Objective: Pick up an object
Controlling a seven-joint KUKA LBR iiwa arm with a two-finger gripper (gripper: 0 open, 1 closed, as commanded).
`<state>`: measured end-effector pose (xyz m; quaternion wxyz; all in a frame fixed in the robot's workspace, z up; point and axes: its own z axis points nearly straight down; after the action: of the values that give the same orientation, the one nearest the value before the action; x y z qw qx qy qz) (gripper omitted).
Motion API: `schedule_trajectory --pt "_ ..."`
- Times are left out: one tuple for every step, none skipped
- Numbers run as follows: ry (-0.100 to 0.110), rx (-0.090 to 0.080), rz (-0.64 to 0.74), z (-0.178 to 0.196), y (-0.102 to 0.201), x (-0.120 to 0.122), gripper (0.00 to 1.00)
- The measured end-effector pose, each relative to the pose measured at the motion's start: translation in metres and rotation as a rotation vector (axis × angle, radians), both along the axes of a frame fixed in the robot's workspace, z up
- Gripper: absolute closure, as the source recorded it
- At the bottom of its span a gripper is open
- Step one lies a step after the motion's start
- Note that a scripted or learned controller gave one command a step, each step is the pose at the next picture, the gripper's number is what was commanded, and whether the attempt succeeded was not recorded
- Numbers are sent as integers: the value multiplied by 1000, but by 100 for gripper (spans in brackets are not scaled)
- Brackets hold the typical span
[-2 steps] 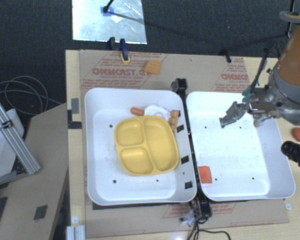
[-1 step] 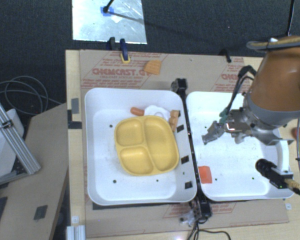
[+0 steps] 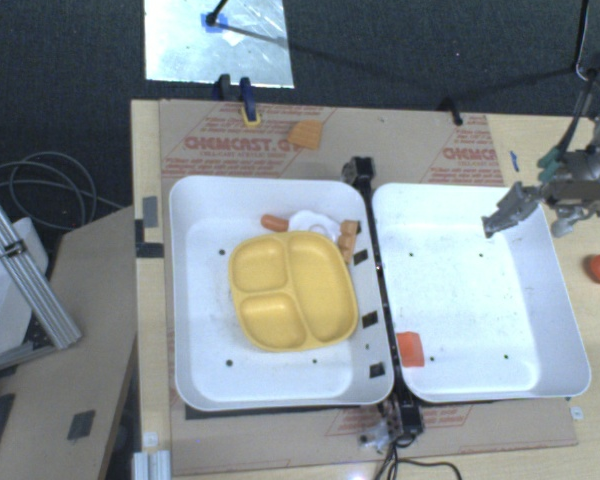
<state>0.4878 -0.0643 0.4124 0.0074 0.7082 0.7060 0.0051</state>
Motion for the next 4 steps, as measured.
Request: schedule_trajectory --pt "29 4 4 -139 5 -3 0" --pt "3 6 17 -42 83 48 0" --pt "11 3 12 -36 78 46 100" --pt "-4 1 -1 125 12 15 100"
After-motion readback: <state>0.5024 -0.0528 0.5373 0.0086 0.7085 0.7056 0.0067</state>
